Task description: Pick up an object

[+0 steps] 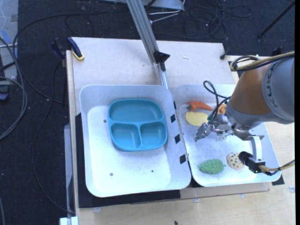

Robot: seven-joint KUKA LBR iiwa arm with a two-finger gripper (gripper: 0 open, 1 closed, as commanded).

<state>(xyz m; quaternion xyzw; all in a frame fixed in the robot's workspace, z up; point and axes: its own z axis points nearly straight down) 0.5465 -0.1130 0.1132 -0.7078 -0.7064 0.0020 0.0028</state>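
We saw the claw (202, 134) low over the right bin (262, 182), its dark fingers pointing toward the divider between the two bins; whether they were spread or pressed together we could not tell, and nothing showed between them. It hung just below a yellow toy piece (196, 118), pale and rounded like a lemon or a bit of squash, near enough that the two might have touched, though we could not be sure.

Just above the yellow piece lay an orange carrot-shaped piece (200, 106). Nearer the front edge sat a green bumpy piece (212, 166), and just to its right a small round cookie-like piece (234, 161).

We judged all four to be light, hollow play food: stiff, smooth plastic, likely to slip or roll under a poor pinch but not fragile. The yellow piece looked best taken across its narrower middle, and the carrot across its slim body.

The left bin (93, 139) held one blue divided tray (138, 123) with three compartments, well apart from the claw.

By our count: two white bins, four toy foods, one tray, one arm (262, 95).
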